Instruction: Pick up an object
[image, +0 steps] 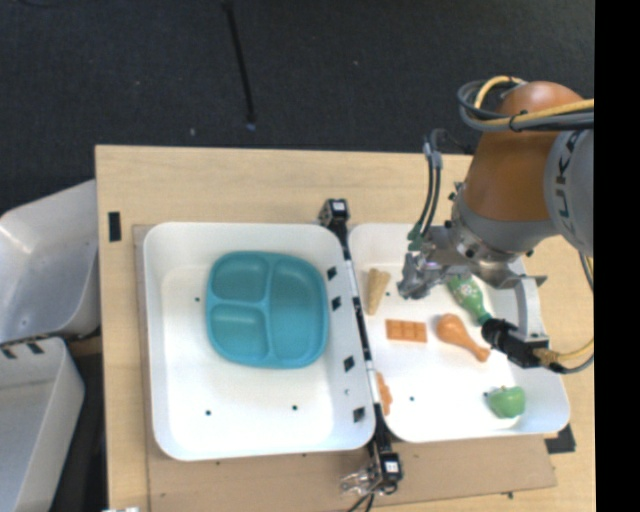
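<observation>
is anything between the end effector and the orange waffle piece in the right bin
Nothing visible. The end effector hangs above the right bin, and the orange waffle piece lies just below it in the view on bare bin floor, apart from the cone and chicken leg.

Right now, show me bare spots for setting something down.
Left bin: white floor all around the teal plate, widest below it. Right bin: a patch between the waffle and green toy. Crowded under the gripper.

Pale wood counter (250, 185) on a dark floor (150, 70)

Even light; a thin black cable (238, 60) crosses the floor, and white containers (45, 270) sit at the counter's left.
</observation>
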